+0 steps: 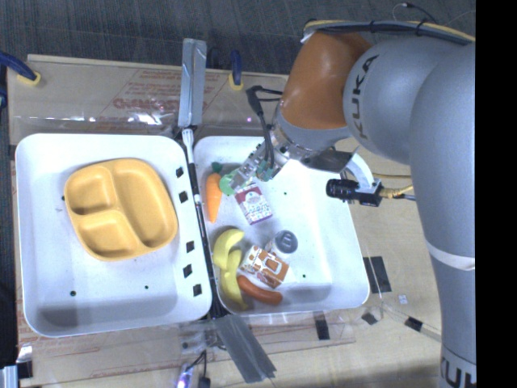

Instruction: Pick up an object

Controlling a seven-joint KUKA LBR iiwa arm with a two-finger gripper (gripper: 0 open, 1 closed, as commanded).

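Note:
My gripper [258, 168] hangs over the upper left part of the right bin [339, 241], under the arm's orange band. A small red-and-white carton [255, 204] lies tilted just below the gripper, so close that I cannot tell whether they touch. A green piece [229, 183] sits to the gripper's left, beside the top of an orange carrot [212, 198]. Lower in that bin lie a yellow banana [225, 259], an orange-and-white packet [265, 267], a red sausage [260, 294] and a small grey round thing [285, 241].
The left bin [40, 297] holds a yellow divided plate [121, 208]. A black-marked divider [191, 217] runs between the bins. A metal bar [191, 83] stands at the back. The arm's grey body covers the right bin's far right side.

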